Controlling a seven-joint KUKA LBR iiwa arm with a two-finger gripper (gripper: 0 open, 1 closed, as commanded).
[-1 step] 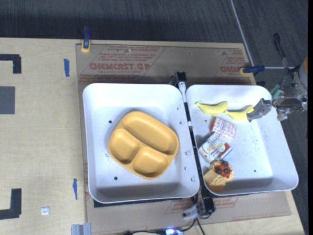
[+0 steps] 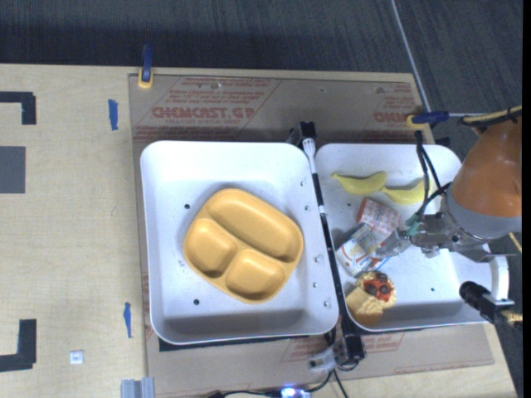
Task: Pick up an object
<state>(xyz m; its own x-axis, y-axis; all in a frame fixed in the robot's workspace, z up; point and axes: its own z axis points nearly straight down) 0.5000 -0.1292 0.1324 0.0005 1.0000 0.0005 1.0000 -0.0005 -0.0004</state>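
The right bin (image 2: 431, 305) holds several small items. Two yellow banana-shaped pieces (image 2: 362, 182) lie at its far side. A red-and-white packet (image 2: 378, 215) sits below them, with a silvery wrapper (image 2: 357, 251) beside it. A tan pastry-like toy with a red top (image 2: 373, 291) rests near the front left corner. My gripper (image 2: 404, 236) reaches in from the right, low over the bin, just right of the packet and wrapper. The grey arm with its orange band (image 2: 494, 181) covers the bin's right side.
The left bin (image 2: 166, 222) carries a large yellow tray with three compartments (image 2: 241, 243). A black divider (image 2: 319, 214) runs between the two bins. Cables trail along the arm at the right and below the front edge of the bins.
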